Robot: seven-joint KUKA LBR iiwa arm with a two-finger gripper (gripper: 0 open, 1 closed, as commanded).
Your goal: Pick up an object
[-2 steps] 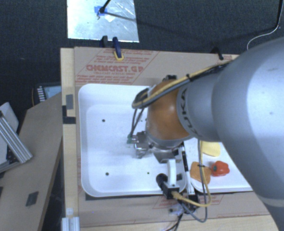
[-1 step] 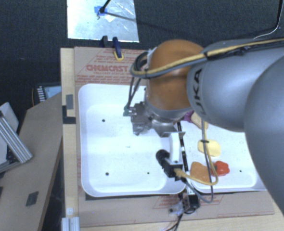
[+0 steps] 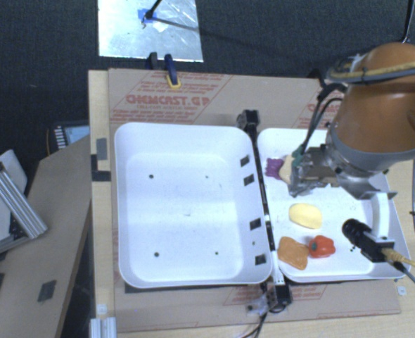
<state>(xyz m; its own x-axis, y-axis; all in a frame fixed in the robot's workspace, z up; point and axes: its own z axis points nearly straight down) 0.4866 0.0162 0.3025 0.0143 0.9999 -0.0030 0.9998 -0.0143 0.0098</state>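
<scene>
My gripper (image 3: 299,182) hangs low over the right bin (image 3: 334,270), near its left-centre. Just left of it lie a purple object (image 3: 274,166) and a small pale object (image 3: 286,170), both partly hidden by the gripper. A yellow potato-like object (image 3: 305,215) lies just below the gripper. Further toward the front sit an orange object (image 3: 292,252) and a red pepper-like object (image 3: 322,246). Nothing visible sits between the fingers.
The left bin (image 3: 186,203) stands beside the right one, separated by a black-clipped divider (image 3: 258,189). The bulky orange-grey arm (image 3: 380,111) covers the right bin's far right part. Both bins rest on a cardboard sheet (image 3: 172,97).
</scene>
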